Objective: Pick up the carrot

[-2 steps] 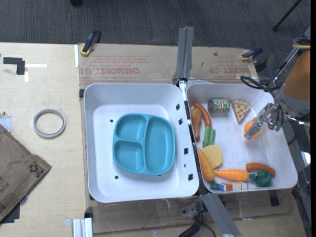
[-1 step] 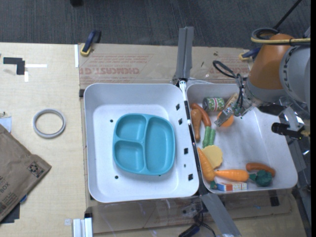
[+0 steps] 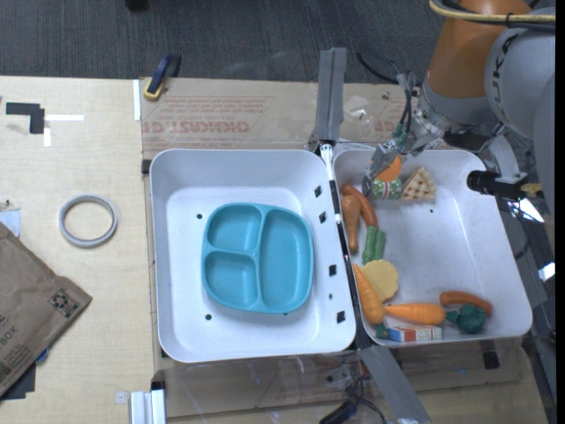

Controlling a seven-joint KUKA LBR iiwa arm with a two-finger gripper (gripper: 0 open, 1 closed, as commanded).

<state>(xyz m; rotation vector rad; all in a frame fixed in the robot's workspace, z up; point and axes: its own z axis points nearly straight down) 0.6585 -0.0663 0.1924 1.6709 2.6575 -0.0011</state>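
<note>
The end effector (image 3: 388, 168) is gripping a small carrot (image 3: 391, 166), hanging above the right bin's (image 3: 508, 237) twelve o'clock edge; lifting looks nearly done.

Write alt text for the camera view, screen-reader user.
A grey robot arm's two-finger gripper hangs over the right shallow white bin with a small orange carrot between its fingers. Below it lie more plastic toy foods, including a long orange carrot near the front. The left white bin holds a turquoise three-compartment plate.
</note>
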